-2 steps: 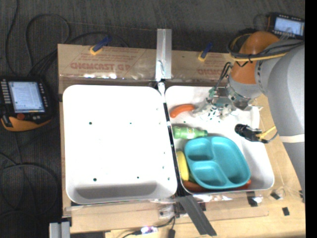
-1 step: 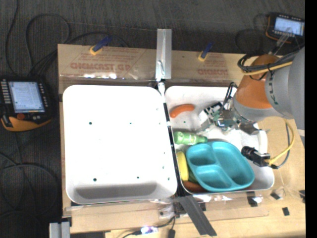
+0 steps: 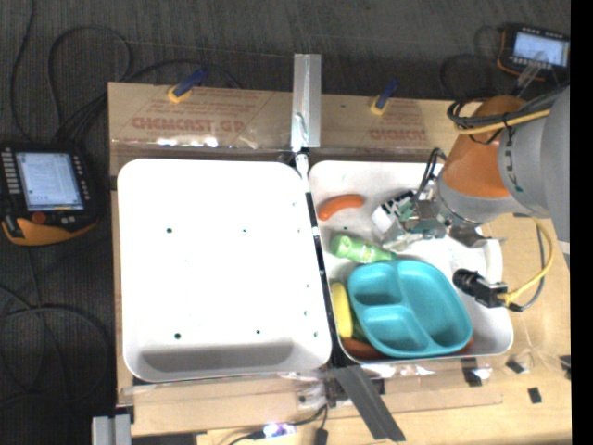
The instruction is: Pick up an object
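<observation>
Near edge of the right bin [image 3: 496, 341]: one teal divided tray [image 3: 408, 306], long axis slanting left-right; one yellow piece [image 3: 341, 310] against its left rim, a red-brown edge [image 3: 359, 348] showing under its near corner. Next back, one green object [image 3: 357, 248], long axis roughly left-right, lying just left of and slightly nearer than the gripper [image 3: 410, 219]. Cannot tell whether the gripper is open or closed; nothing visibly held. Beyond, one orange-red object [image 3: 339, 205], up-left of the gripper. Left bin [image 3: 218, 267]: one. One arm [image 3: 519, 170], entering from right.
</observation>
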### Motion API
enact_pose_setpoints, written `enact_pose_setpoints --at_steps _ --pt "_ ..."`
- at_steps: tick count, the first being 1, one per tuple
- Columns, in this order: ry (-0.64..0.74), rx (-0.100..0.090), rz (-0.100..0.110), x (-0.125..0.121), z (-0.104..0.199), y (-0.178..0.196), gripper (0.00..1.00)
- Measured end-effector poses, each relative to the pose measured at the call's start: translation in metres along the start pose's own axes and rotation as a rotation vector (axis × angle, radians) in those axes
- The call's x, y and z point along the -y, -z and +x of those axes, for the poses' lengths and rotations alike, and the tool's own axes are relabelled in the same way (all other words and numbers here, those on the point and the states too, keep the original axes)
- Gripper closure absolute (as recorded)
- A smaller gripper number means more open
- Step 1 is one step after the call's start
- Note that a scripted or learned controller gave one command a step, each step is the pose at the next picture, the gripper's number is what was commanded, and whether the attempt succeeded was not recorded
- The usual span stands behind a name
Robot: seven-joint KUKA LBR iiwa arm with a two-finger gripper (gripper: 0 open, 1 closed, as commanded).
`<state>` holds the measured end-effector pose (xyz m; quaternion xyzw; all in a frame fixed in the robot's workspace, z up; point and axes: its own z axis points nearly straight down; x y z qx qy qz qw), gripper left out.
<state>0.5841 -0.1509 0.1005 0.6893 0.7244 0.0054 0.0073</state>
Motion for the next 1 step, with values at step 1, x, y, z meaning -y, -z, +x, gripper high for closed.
enact_pose_setpoints --at_steps 1 --pt "0.073 -0.002 0.017 -0.0061 -0.0514 -0.0046 1.00"
